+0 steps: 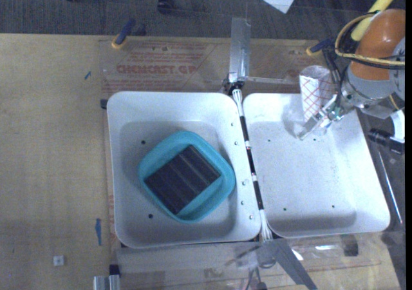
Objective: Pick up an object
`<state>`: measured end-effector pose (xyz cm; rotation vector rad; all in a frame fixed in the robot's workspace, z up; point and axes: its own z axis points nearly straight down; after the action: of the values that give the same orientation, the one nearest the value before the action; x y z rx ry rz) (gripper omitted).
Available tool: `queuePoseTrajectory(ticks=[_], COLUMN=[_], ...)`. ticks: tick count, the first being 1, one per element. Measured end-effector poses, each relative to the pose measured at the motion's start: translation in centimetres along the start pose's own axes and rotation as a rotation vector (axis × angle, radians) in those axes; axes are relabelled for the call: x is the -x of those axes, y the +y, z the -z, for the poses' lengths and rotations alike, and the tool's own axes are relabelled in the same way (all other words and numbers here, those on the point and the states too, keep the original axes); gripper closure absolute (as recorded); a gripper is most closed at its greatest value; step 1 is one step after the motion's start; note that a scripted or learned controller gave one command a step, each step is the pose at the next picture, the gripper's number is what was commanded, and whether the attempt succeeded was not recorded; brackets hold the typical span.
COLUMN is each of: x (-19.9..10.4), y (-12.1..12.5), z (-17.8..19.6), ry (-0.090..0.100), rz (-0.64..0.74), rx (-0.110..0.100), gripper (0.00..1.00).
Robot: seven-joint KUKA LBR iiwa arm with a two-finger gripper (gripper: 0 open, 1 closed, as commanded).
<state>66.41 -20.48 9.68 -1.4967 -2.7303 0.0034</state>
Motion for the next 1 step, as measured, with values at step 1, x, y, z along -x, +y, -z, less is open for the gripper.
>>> queuePoseTrajectory(ticks=[1], x=[-2.26], y=[-2.91], z=[-0.57], ry=[-0.025], rz=[-0.011], rx=[0.016], gripper=[1.0])
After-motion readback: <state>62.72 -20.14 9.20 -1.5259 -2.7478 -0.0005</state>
